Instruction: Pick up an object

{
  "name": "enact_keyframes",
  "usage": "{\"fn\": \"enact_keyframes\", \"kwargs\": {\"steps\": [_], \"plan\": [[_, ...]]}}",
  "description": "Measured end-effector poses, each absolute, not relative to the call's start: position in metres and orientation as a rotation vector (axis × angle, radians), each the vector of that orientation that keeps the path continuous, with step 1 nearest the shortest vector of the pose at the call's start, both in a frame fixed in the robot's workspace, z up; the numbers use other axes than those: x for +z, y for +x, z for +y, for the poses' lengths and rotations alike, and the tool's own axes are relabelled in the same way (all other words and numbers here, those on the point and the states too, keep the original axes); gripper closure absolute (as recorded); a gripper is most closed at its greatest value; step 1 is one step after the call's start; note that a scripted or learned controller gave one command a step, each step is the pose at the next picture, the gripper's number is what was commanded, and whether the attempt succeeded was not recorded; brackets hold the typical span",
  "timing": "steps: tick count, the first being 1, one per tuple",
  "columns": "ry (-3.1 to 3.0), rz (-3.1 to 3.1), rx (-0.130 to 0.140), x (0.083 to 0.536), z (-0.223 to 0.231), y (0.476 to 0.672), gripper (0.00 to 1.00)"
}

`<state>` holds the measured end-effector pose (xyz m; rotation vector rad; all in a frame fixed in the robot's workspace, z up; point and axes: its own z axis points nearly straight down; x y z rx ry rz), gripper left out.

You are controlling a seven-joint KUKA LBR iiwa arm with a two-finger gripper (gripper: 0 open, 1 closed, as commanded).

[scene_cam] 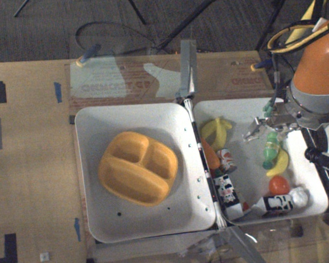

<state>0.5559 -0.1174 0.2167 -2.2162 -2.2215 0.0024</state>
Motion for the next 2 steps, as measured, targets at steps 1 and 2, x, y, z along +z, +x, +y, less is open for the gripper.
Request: {"fn": "enact_keyframes", "kwargs": {"steps": [1,2], "plan": [[-2.062,-2.392,-0.009,0.103,-0.144,0.525,0.0],[-1.996,-2.432,-0.023,0.093,-0.18,0.521,0.0]]}}
